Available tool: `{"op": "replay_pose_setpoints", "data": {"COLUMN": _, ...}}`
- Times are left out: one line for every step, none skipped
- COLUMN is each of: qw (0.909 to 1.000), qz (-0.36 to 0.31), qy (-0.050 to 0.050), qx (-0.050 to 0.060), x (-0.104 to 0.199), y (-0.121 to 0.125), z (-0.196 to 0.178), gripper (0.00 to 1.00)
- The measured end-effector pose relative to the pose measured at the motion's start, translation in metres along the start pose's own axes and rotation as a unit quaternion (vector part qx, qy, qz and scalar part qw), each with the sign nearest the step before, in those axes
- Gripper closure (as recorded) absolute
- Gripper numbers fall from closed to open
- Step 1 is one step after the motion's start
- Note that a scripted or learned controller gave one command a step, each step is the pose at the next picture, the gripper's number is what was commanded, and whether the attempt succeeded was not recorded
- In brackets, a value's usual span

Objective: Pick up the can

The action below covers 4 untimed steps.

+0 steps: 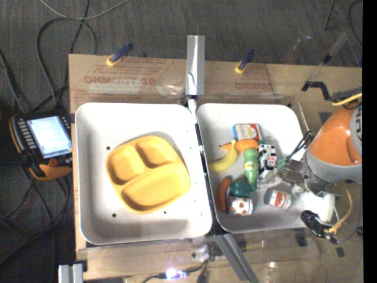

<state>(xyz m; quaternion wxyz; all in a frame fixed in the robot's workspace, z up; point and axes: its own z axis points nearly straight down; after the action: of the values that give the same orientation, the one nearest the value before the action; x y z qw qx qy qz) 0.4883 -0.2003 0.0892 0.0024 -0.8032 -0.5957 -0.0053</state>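
Two white bins sit side by side on a bench seen from above. The left bin (88, 158) holds a yellow divided tray (148, 173), lying at a slant across its middle. The right bin (283, 114) is crowded: a small carton (246, 131) near the top, an orange piece (245, 145) just below it, a banana (225, 160) at centre left, a green bottle (251, 165) upright in the cluster, and a black-and-white patterned item (268, 155) beside it. Lower down lie a teal cup (239, 188), a white mug with red spots (240, 205) and a reddish sausage-like piece (222, 193) along the bin's left wall. The can (277, 200), white with a red label, lies on its side at the lower right of this bin. The arm (336, 149), grey with an orange band, reaches in from the frame's right; its gripper (288, 171) hangs just above the can, between can and bottle. Whether its fingers are spread or closed cannot be told. A handheld pendant (42, 137) with a lit screen rests at the far left.
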Motion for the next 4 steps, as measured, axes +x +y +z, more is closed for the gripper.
{"op": "replay_pose_setpoints", "data": {"qw": 1.0000, "qz": 0.000, "qy": -0.002, "qx": -0.002, "x": -0.0009, "y": 0.0006, "z": -0.0095, "gripper": 1.00}}
{"op": "replay_pose_setpoints", "data": {"qw": 1.0000, "qz": 0.000, "qy": -0.002, "qx": -0.002, "x": -0.0009, "y": 0.0005, "z": -0.0094, "gripper": 0.00}}
{"op": "replay_pose_setpoints", "data": {"qw": 0.9986, "qz": -0.052, "qy": 0.002, "qx": 0.000, "x": -0.0060, "y": 0.0036, "z": -0.0042, "gripper": 0.00}}
{"op": "replay_pose_setpoints", "data": {"qw": 0.9976, "qz": -0.070, "qy": 0.002, "qx": 0.000, "x": -0.0058, "y": 0.0033, "z": -0.0033, "gripper": 0.00}}
